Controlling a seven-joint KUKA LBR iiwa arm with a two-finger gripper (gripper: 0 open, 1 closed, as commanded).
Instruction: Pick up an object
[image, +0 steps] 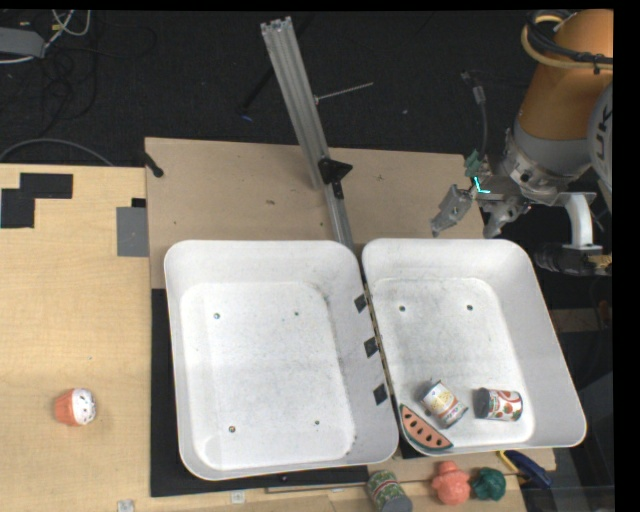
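Though clustered, cans (470, 402) near rim.

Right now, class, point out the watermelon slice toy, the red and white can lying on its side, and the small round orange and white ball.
Watermelon slice toy (424, 428), camera view, red flesh.
Red and white can (499, 404), camera view, side wall.
Orange and white ball (75, 407), camera view, centre.

One fixed overhead view, slanted.
Both bins (452, 262) are seen whole from moderately near; the arm (560, 90) is seen at right.
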